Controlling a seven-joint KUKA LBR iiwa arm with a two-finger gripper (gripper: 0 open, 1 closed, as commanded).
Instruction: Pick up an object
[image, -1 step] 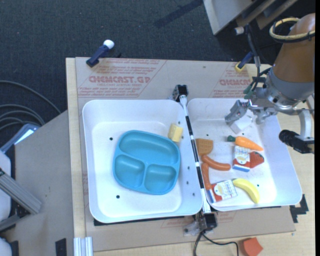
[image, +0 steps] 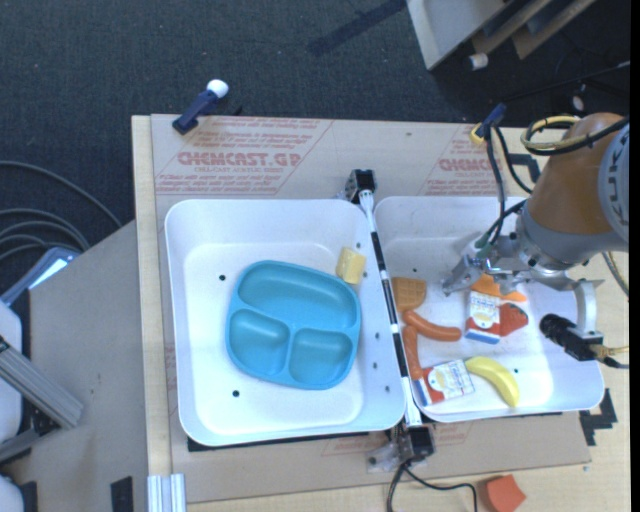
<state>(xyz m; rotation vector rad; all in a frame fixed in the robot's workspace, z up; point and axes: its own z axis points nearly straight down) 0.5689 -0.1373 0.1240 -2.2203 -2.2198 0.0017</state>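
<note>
Toy food crowds the right white bin (image: 440, 215), the landmark here. Left of it, the left white bin (image: 190, 300) holds a blue three-compartment plastic plate (image: 293, 324) and a pale yellow block (image: 350, 265) near the divider. Inside the right bin lie a red-orange sausage (image: 432, 327), a small printed carton (image: 447, 382), a yellow banana (image: 496, 378) and an orange-and-white juice carton (image: 484, 312). Above that carton hangs the gripper (image: 490, 268); whether its jaws are wide or narrow I cannot tell. Packed pieces risk a glancing, slipping grasp. Behind the bins, the worktop (image: 250, 165) reads "CHEMCAST".
</note>
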